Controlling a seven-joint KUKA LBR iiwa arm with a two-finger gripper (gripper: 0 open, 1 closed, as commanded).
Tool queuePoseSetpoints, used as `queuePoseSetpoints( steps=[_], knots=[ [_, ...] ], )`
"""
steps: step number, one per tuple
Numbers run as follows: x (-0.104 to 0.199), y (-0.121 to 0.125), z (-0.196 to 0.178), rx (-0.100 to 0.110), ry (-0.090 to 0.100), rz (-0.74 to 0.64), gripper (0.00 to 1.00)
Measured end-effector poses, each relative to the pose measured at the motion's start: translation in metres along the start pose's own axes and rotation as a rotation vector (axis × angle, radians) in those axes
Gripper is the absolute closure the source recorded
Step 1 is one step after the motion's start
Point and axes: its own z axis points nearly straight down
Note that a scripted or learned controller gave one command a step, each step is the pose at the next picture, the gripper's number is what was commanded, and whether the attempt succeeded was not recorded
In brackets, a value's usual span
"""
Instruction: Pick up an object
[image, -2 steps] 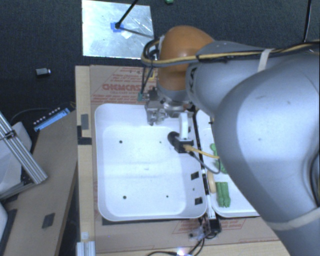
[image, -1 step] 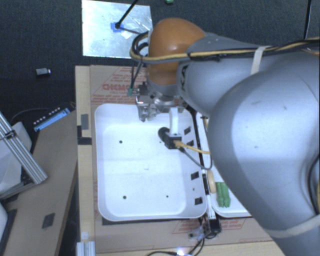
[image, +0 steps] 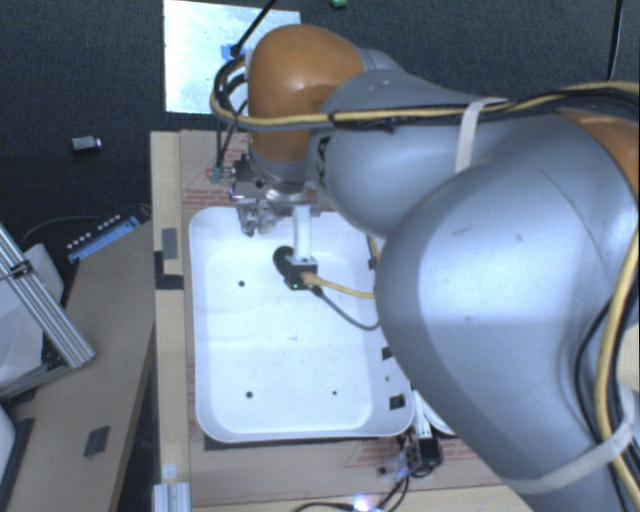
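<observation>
My gripper (image: 275, 225) hangs below the orange wrist band (image: 295, 75), over the far edge of the left white bin (image: 290, 390). A small black part with a green light (image: 292, 270) and a yellow cable (image: 345, 291) sit just under it, close to the bin floor. The bin floor around it shows just a few small dark dots (image: 242, 285). No graspable object is visible at the gripper. The bulky grey arm (image: 500, 260) covers the right bin and whatever lies in it.
A white sheet (image: 200, 60) lies beyond the bench at the back. An aluminium rail (image: 40, 310) and a blue strip (image: 100, 235) sit to the left. Loose wires and a connector (image: 415, 455) lie at the bin's near right corner.
</observation>
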Motion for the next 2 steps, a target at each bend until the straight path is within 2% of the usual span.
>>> queuePoseSetpoints(
  steps=[1,2],
  knots=[
    [0.003,-0.097,0.094,0.012,-0.005,0.006,1.00],
    [0.002,-0.073,0.034,-0.003,-0.001,0.006,1.00]
  ],
)
